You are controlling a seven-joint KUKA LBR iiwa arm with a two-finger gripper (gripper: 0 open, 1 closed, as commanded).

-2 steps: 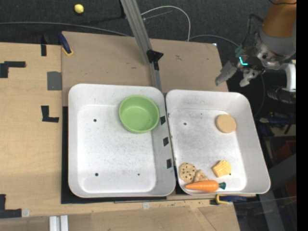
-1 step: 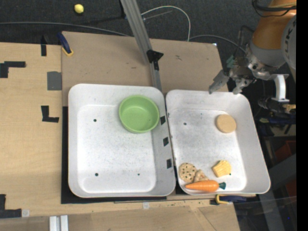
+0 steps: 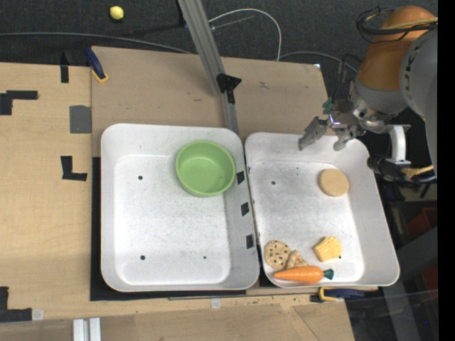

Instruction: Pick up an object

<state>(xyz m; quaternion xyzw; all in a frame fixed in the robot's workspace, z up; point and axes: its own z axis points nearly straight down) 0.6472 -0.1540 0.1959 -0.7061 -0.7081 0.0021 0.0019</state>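
My gripper [image 3: 325, 142] hangs over the far edge of the right bin [image 3: 284, 155], its two fingers spread open with nothing between them. A round tan biscuit [image 3: 333, 182] lies in that bin just below and to the right of the fingers. At the bin's near edge lie a brown cookie [image 3: 276, 252], a yellow cheese-like wedge [image 3: 327, 249] and an orange carrot [image 3: 301, 275]. A green bowl [image 3: 205, 168] sits in the left bin [image 3: 142, 212], near its far right corner.
A slanted metal pole [image 3: 202, 38] crosses the bench behind the bins. Cables loop across the board behind the right bin. A small yellow ball [image 3: 116, 12] lies on the dark floor at the far left.
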